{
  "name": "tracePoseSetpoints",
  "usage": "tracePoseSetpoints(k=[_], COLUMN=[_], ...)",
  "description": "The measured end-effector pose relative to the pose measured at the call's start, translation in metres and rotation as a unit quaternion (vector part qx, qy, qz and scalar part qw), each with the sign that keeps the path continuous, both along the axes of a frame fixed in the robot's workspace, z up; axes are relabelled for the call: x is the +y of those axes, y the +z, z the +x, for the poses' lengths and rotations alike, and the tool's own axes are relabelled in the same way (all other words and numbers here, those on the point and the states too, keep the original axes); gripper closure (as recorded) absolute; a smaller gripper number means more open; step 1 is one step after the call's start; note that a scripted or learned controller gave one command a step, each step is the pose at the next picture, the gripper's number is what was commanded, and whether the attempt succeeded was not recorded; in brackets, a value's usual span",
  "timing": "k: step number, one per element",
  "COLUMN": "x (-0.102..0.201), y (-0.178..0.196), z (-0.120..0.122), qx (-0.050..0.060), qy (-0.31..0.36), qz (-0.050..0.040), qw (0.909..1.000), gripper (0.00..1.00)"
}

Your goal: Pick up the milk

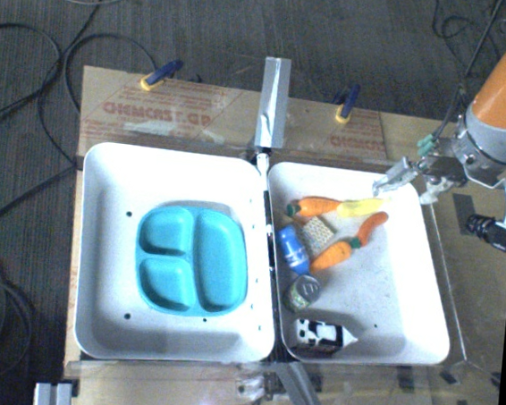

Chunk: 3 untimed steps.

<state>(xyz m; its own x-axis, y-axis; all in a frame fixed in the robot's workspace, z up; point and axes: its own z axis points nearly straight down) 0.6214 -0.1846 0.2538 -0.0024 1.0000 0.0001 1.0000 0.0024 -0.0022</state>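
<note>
The milk [319,334] is a small carton with a black-and-white cow-patch pattern, lying on its side against the near wall of the right bin [420,323], close to that bin's near-left corner, with its white gabled end pointing right. Nothing grips or covers it. Just beyond it, toward the bin's middle, a grey round can [303,290] lies touching or nearly touching the carton's upper edge. Next to the can, along the left wall, lies a blue bottle [292,249] with a white label band. Beside the bottle sits a beige textured block [319,232], and an orange carrot [335,252] rests at a slant against it. A second carrot [317,207] lies nearer the far wall, a yellow banana-like piece [360,207] extends to its right, and a reddish-orange sausage-shaped piece [373,226] lies just below that. The left bin [107,227] holds a turquoise divided tray [193,258] with three compartments. Both bins stand on a cardboard-covered surface [181,113] fixed with two blue-and-yellow clamps [161,74]. The claw [392,183] hovers over the far right corner of the right bin, well apart from the milk; its fingers look spread and hold nothing.
</note>
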Motion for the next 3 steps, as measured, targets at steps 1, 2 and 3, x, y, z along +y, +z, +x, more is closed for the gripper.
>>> tracePoseSetpoints(k=[1, 2, 3], x=[0.018, 0.079, 0.078], y=[-0.111, -0.164, -0.164], z=[-0.067, -0.075, -0.124], qx=[0.001, -0.006, -0.009], qy=[0.028, 0.100, 0.123], qz=[0.0007, -0.0026, -0.0027], qw=[0.9996, 0.9950, 0.9924], gripper=[0.00, 0.00, 0.00])
